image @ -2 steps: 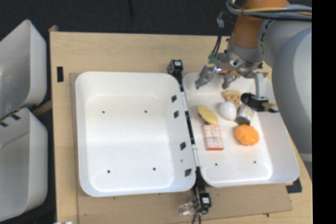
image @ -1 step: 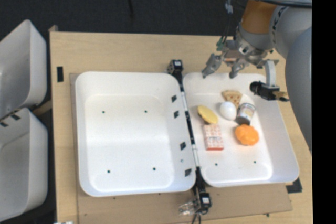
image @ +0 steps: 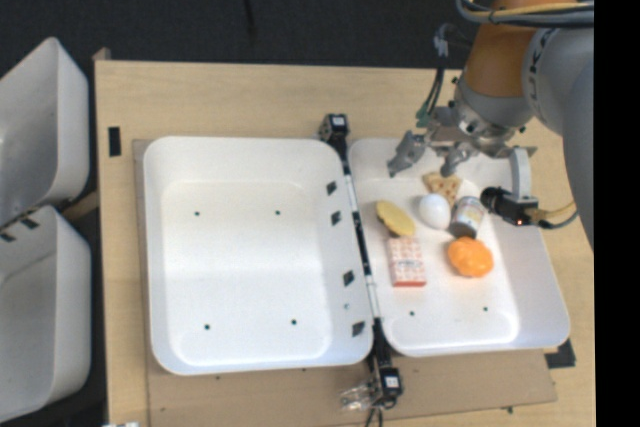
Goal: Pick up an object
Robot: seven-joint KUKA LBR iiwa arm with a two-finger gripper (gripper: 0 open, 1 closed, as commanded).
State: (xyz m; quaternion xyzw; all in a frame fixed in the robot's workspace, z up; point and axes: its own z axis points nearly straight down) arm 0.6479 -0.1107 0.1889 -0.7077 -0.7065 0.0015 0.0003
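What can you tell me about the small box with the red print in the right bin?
The box is a small flat carton, white with red or pink print, apparently cardboard. It lies flat on the floor of the right bin, near the bin's left wall, long side pointing roughly away from the camera. Its far end meets or nearly meets the yellow oblong object. Nothing grips it.

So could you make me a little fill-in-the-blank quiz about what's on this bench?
1. All the loose objects lie in the ____ bin.
2. The round fruit nearest the can is coloured ____.
3. The white egg sits between the yellow piece and the ____.
4. The pincer hangs over the bin's ____ end.

Missing words: right; orange; can; far
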